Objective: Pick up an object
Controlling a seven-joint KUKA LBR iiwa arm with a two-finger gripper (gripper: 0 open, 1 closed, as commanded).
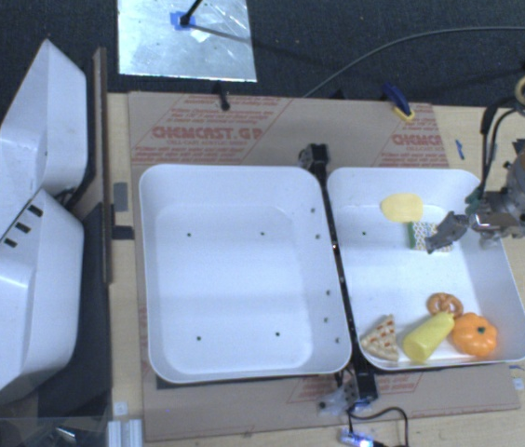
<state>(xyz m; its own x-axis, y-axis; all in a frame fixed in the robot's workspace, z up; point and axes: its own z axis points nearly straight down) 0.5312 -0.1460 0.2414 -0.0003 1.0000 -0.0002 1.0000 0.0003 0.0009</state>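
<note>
Contents of the right bin [486,277], listed from the hand outward.

Hand [441,235]: dark two-finger unit reaching in over the bin's right rim, set low above the bin's upper middle. Whether its fingers are apart or together cannot be told; nothing shows between them.

Green-and-white patterned block [420,236]: just left of the hand, partly overlapped by it; contact cannot be told.

Yellow flat oval piece [400,207]: just above the patterned block, toward the bin's far wall.

Pretzel [444,304]: brown, lying well below the hand, near the bin's lower right.

Orange pumpkin [475,334]: in the lower right corner, just below and right of the pretzel.

Yellow bottle [427,336]: lying on its side, between the pumpkin and the pizza slice, close against the pumpkin.

Pizza slice [381,337]: at the bin's lower left, just beside the bottle.

Left bin [235,273]: white, side by side with the right bin.

Surface [281,124]: brown printed board beneath both bins.
</note>
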